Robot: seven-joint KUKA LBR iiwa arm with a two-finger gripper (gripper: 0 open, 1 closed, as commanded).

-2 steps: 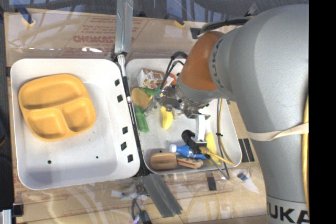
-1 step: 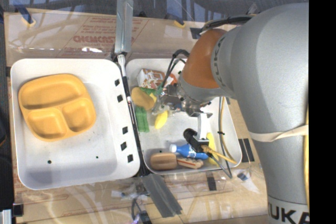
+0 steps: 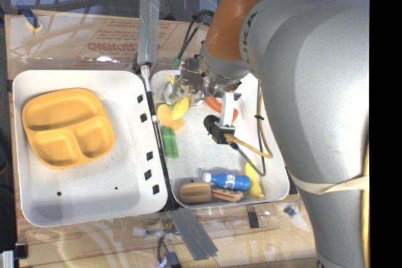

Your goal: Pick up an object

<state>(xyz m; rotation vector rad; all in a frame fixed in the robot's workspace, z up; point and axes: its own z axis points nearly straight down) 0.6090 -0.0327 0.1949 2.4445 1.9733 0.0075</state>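
Observation:
My gripper (image 3: 178,95) is low over the far left corner of the right bin (image 3: 196,157). Just below it lies a yellow and orange soft object (image 3: 171,115), touching or nearly touching the gripper tip; I cannot tell whether it is gripped. A green block (image 3: 169,142) lies right under that, along the bin's left wall. At the bin's near edge rest a blue bottle (image 3: 230,181), a wooden brush (image 3: 196,192) and a yellow banana-like piece (image 3: 254,180). An orange-red item (image 3: 217,103) peeks out beside the wrist.
The left bin (image 3: 119,182) holds a yellow divided tray (image 3: 66,127) in its far left part. A grey divider bar (image 3: 148,28) runs between the bins at the back. The arm's big grey body covers the right bin's right side.

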